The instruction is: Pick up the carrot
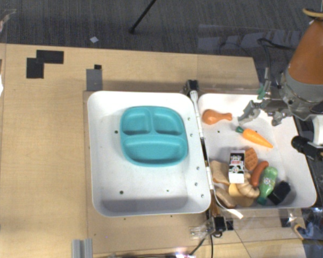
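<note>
The carrot (254,137), orange with a small green stub at its left end, lies flat in the right bin (296,160), pointing down to the right. My gripper (264,114) hovers just above and behind it, near the bin's upper right. Its two grey fingers (251,110) stand apart, so it is open with nothing between them. The carrot sits slightly in front of the fingertips, and I cannot tell if they touch it. The arm's orange band (314,50) rises at the right.
A toy drumstick (215,116) lies left of the carrot. Several toy foods crowd the right bin's front: a small carton (237,167), bread (227,180), a sausage (258,172), a green bottle (267,179). The left bin (107,192) holds a teal divided plate (152,134).
</note>
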Tool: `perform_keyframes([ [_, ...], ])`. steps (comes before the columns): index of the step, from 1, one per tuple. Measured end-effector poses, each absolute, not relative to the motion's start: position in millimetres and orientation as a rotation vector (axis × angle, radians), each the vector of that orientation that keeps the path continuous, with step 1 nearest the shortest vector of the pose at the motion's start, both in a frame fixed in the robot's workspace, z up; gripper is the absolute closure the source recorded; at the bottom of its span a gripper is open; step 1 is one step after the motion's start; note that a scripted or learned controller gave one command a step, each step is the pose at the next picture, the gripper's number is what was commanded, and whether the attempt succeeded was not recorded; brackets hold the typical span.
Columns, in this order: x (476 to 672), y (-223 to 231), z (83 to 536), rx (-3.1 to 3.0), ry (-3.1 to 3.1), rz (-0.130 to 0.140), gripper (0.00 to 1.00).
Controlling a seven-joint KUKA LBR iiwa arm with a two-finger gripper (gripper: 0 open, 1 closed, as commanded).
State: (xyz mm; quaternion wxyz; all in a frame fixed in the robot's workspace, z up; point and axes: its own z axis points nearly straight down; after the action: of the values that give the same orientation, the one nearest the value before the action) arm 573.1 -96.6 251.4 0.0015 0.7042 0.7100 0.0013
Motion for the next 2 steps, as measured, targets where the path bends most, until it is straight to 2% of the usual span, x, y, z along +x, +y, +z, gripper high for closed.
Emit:
perform_keyframes([
  [1, 605.5, -150, 133, 2.166, 2.283, -0.009, 0.00],
  [2, 616.8, -172, 87, 2.261, 2.174, 0.008, 0.00],
])
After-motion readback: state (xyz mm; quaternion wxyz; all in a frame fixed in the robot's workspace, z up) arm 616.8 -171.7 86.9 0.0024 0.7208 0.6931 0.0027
